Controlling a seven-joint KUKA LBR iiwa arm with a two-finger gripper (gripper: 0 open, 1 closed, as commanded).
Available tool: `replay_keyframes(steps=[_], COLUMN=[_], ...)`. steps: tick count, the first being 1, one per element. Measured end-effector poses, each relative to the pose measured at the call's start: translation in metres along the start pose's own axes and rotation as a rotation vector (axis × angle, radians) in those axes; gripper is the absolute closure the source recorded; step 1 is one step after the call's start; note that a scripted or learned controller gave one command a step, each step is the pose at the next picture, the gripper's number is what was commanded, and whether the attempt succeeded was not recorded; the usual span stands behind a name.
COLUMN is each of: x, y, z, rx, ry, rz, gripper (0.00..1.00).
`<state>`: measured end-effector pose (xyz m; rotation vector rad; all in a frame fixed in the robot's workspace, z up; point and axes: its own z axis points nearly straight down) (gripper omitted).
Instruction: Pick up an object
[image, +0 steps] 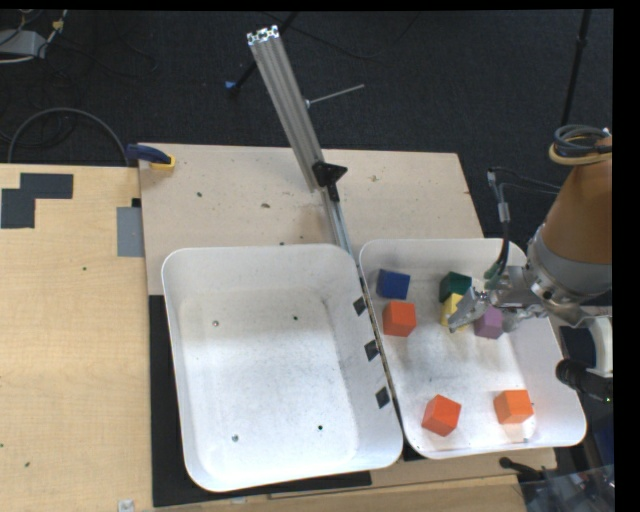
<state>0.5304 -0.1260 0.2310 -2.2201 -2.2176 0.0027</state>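
The pincer (468, 312), its spread unclear, sits right of centre among the yellow block (452, 303), green block (457, 284) and purple block (489, 322); crowding risks a nudge instead of a grip

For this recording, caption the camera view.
Gripper low in the right white bin among small yellow, green and purple blocks.

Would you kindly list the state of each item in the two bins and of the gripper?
Gripper: low in the right bin, beside the yellow block.
Yellow block: against the green block.
Green block: resting.
Purple block: under the gripper's body.
Blue block: resting, apart.
Three orange blocks: resting, untouched.
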Motion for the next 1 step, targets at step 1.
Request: replay_keyframes(steps=[1], x=[-0.0088], y=[0.0597], z=[-0.0009], rx=[-0.005], ry=[-0.002], rz=[-0.005], gripper=[0.0])
